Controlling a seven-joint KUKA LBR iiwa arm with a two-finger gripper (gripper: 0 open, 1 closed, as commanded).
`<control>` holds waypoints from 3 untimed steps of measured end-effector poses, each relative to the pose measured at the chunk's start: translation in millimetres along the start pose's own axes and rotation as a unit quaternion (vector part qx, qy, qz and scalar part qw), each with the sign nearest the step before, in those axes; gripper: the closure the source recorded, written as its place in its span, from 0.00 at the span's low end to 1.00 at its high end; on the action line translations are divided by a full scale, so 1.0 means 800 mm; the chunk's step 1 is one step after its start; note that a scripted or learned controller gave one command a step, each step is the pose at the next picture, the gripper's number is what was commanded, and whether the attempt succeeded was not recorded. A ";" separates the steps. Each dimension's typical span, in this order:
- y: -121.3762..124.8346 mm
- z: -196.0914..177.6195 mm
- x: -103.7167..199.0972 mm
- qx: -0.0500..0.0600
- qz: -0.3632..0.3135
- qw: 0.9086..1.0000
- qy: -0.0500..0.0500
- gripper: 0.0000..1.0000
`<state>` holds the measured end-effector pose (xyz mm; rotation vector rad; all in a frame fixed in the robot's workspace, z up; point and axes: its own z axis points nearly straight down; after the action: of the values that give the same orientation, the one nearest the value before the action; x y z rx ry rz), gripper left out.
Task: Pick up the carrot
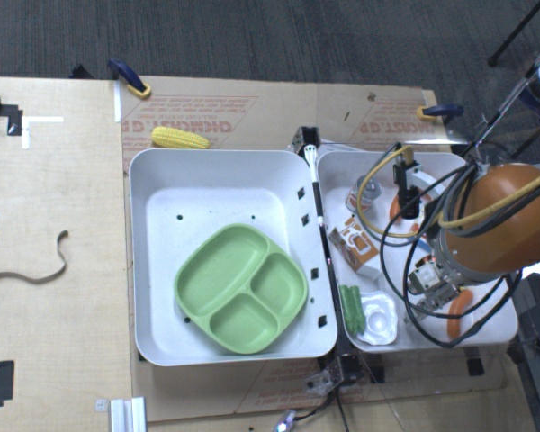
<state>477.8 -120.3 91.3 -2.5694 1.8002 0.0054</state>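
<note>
The carrot [457,304] is an orange shape lying near the front right corner of the right bin [378,162]. Black cables cross it and hide part of it. My gripper [430,283] hangs low over that corner, just left of the carrot and touching or nearly touching it. The arm's orange band [508,214] and looped cables cover much of the bin behind it. I cannot make out whether the carrot is between the gripper's tips.
A small brown and white carton [355,243], a green stick-like item [351,306] and a clear plastic cup [378,319] lie in the right bin's left half. A green divided plate [243,286] sits in the left bin [153,241]. A corn cob [180,138] rests on the cardboard behind.
</note>
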 end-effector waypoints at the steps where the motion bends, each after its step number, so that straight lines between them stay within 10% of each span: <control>1: 0.001 0.000 0.002 0.000 -0.019 1.000 0.000 1.00; 3: -0.004 -0.021 -0.004 0.001 -0.015 1.000 -0.005 1.00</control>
<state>479.6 -116.5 108.3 -2.5895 1.7578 0.0147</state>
